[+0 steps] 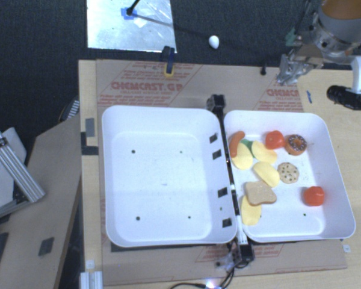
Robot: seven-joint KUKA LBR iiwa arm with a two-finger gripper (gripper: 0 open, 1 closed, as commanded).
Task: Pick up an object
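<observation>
The right bin (331, 161) holds several toy foods: an orange sausage (234, 142), a red tomato (274, 139), a chocolate donut (296, 144), a cookie (287, 173), a bread slice (260, 193), a second red piece (313, 195) and yellow pieces (266, 173). My gripper (287, 72) hangs high beyond the far edge of the right bin, above the cardboard, well apart from all the food. Nothing shows between its fingers.
The left bin (162, 173) lies beside the right one, joined by a black clipped divider (224, 161). A shiny metal plate (131, 17) and a small white ball (213, 41) rest on the dark floor behind the bench.
</observation>
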